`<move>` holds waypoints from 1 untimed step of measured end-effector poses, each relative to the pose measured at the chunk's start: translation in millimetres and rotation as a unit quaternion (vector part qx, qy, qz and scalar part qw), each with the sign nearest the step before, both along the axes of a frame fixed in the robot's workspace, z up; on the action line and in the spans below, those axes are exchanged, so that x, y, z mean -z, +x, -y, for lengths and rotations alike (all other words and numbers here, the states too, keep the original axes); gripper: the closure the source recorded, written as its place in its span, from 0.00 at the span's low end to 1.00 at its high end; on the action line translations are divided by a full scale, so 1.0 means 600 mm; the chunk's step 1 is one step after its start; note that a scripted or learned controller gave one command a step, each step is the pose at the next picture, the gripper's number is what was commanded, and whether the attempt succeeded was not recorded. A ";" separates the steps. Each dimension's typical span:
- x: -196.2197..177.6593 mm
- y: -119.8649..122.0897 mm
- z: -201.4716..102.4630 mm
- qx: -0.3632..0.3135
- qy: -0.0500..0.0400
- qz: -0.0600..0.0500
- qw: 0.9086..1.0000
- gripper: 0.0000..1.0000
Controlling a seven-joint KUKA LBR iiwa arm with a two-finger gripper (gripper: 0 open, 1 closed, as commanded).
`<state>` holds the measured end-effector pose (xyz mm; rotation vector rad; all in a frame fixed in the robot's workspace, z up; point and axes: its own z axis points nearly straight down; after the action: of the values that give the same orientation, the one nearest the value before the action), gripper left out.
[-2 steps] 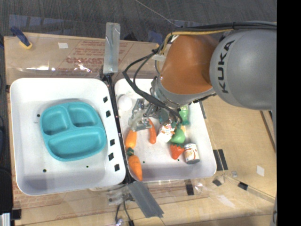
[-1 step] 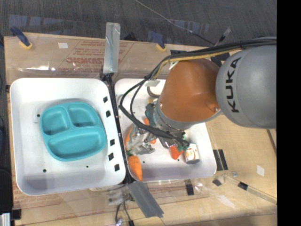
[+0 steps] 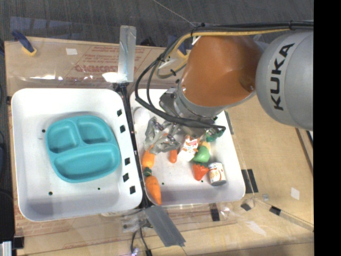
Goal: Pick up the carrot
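Observation:
In the right bin (image 3: 234,188), an orange carrot (image 3: 153,190) lies along the left wall near the front corner. A shorter orange piece with a dark green end (image 3: 148,159) lies just behind it. My gripper (image 3: 161,134) hangs over the bin's left middle, a little behind and to the right of that shorter piece. The arm's orange band and grey wrist cover the back of the bin. I see nothing held in the gripper.
To the right of the gripper lie a small orange-red piece (image 3: 173,156), a white packet (image 3: 191,144), a green pepper (image 3: 202,154), a strawberry (image 3: 200,172) and a small can (image 3: 216,174). The left bin (image 3: 26,105) holds a teal divided plate (image 3: 81,147).

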<state>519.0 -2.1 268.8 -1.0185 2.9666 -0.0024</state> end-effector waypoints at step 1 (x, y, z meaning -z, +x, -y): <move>0.084 0.013 -0.107 -0.118 0.000 -0.004 0.993 1.00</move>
<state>526.8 62.1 218.6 -1.3640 2.8321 0.0019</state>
